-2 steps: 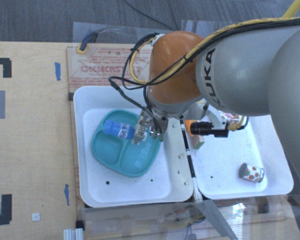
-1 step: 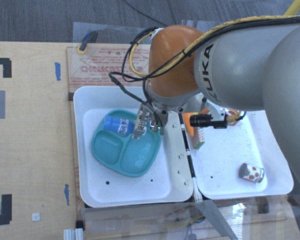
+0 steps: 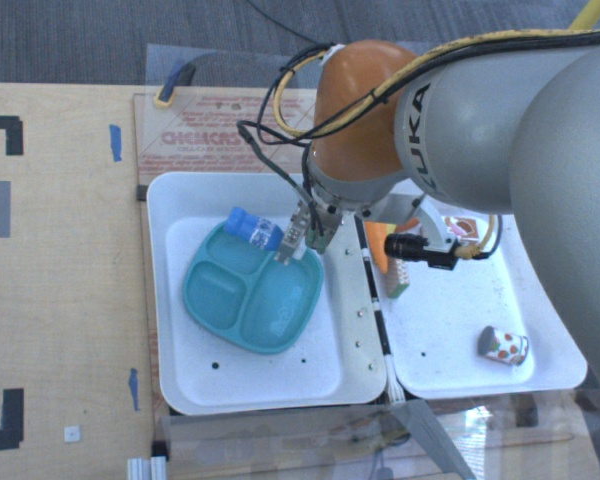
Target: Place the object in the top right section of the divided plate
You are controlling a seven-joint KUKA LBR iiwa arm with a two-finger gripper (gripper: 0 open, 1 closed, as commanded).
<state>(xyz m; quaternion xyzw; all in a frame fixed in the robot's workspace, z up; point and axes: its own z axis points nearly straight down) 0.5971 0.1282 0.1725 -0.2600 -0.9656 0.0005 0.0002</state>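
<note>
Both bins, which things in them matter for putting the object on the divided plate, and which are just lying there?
Job: divided plate; blue object on its rim; gripper.
Lying about: orange item, spotted item, both in right bin.

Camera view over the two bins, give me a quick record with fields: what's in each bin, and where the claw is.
left bin: teal divided plate, blue bottle lying across the plate's upper edge
right bin: orange item near the divider, small white cup with red spots on its side
claw: above the plate's upper right corner, beside the bottle
arm: reaching in from the right
</note>
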